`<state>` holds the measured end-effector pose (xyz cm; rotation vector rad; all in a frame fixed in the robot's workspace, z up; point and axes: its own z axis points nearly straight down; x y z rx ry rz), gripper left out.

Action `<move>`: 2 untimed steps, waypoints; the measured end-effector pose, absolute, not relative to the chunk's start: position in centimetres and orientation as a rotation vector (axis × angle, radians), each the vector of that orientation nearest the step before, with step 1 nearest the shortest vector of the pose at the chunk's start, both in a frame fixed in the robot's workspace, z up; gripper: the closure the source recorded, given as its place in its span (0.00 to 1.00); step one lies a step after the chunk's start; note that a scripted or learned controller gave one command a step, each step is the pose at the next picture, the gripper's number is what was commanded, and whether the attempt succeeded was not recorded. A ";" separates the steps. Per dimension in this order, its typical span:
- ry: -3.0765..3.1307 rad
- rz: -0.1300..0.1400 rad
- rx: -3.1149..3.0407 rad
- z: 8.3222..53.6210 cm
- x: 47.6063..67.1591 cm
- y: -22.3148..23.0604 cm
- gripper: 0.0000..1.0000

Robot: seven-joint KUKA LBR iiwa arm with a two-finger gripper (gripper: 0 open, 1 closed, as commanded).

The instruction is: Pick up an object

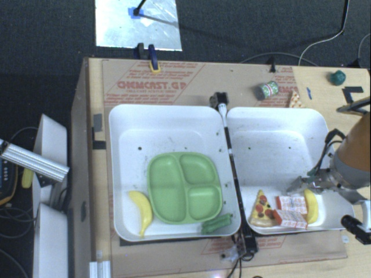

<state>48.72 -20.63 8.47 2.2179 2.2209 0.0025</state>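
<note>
In the right bin (272, 132), near its front edge, lie a pizza slice (262, 207), a red and white box (291, 211) and a small yellow banana (312, 206), close together. My gripper (309, 183) reaches in from the right and hangs just above the banana and the box. The grey wrist and orange band (355, 149) sit behind it at the right edge. In the left bin (168, 120) are a green divided plate (185, 187), a second banana (141, 211) and a green pod (216, 223).
A green can (268, 90) and a wooden piece (294, 99) lie on the bench behind the right bin, with a teal ball (338, 77) at the far right. A black divider (229, 155) runs between the bins.
</note>
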 end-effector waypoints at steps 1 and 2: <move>2.224 0.004 2.214 8.5 63.8 -19.4 0.00; 2.226 0.004 2.207 9.7 63.9 -19.5 1.00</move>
